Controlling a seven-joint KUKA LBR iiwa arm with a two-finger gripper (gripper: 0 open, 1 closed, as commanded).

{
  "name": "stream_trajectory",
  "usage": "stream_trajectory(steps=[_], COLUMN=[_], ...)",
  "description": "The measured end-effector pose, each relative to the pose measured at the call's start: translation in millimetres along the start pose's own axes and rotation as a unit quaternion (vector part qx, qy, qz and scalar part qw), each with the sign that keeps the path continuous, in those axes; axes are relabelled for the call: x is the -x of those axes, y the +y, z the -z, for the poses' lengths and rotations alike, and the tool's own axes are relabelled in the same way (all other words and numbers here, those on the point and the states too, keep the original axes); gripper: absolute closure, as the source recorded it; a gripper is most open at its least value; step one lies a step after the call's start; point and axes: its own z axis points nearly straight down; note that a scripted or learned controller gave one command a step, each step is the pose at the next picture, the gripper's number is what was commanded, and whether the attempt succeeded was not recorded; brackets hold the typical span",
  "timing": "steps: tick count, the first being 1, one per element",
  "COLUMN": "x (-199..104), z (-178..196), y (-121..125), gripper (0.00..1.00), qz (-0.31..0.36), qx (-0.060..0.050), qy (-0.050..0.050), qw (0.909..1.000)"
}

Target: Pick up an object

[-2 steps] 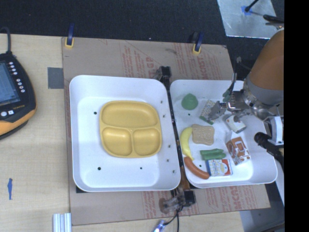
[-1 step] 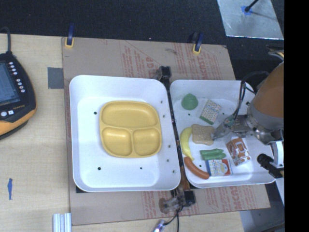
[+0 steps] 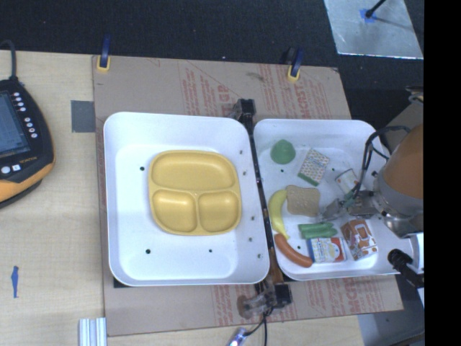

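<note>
The right bin [image 3: 325,127] holds several small items: a green round piece [image 3: 283,151], a checkered packet [image 3: 313,166], a brown bread slice [image 3: 303,200], a yellow banana [image 3: 277,213], a green bar [image 3: 317,230], a hot dog [image 3: 293,251], a small blue-and-white carton [image 3: 326,249] and a red-brown packet [image 3: 359,238]. The arm reaches in from the right. Its gripper [image 3: 338,208] is low over the right bin, just right of the bread slice and above the green bar. I see nothing clearly held in it.
The left bin [image 3: 130,251] carries a yellow divided plate [image 3: 194,192]. A black and orange teach pendant [image 3: 18,139] lies on the bench at far left. Clamps [image 3: 293,63] pin the cardboard sheet at the back. The arm's cables [image 3: 371,157] hang over the right bin's right side.
</note>
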Motion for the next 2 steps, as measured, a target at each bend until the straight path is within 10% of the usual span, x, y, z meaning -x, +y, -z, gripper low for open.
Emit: stream_trajectory(steps=[1, 2], x=[-72.3, -69.5], z=[-12.0, -13.2], y=[58.6, 50.8], gripper=[0.00, 0.00], qz=[-0.001, -0.002], qx=[-0.020, -0.024], qy=[0.009, 0.009], qw=[0.9997, 0.9997])
